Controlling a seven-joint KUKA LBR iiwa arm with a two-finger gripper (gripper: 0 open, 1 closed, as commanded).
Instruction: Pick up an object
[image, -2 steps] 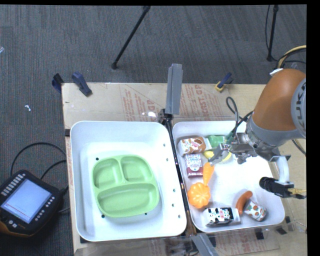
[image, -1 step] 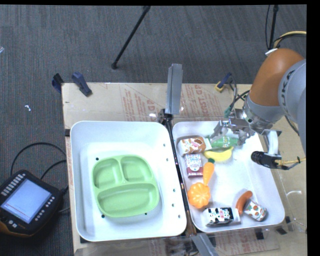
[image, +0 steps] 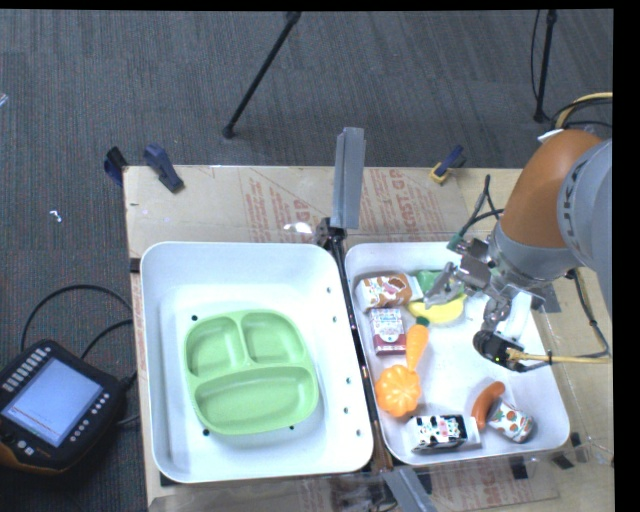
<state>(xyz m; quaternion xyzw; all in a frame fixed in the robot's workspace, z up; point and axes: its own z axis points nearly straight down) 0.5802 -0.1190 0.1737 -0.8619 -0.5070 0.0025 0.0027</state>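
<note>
The fingers hang over the far part of the right bin, above a yellow banana and a green item; whether they are open or closed cannot be told. Just left of them lie a round packaged pastry and a red packet whose print is unreadable, and nearer lie a carrot, an orange pumpkin, a black-and-white carton and a small patterned cup. Well to the left, the other bin holds a green divided plate.

Faint red lettering runs across the cardboard sheet beyond the two bins, too faded and skewed to read. Labels on the small packets in the right bin are likewise illegible.
</note>
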